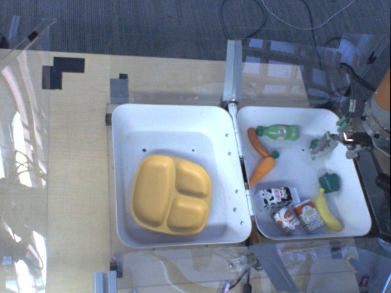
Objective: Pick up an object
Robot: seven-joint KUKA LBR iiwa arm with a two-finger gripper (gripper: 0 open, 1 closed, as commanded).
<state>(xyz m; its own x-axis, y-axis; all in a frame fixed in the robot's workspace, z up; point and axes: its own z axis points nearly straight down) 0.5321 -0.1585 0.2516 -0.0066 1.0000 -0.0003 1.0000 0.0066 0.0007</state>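
The KUKA arm (380, 105) is reaching in from the right edge of the camera view, its orange band showing just above the wrist at the frame's border. The wrist is angling down and leftward, carrying the two-finger gripper (319, 145) low at the right side of the scene. The metal fingers (324, 140) are pointing left and slightly down, and whether they are parted or closed is not clear from this slanted overhead angle.

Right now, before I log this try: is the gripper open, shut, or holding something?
Gripper: over the right bin, nothing seen between its fingers; open or shut cannot be told.
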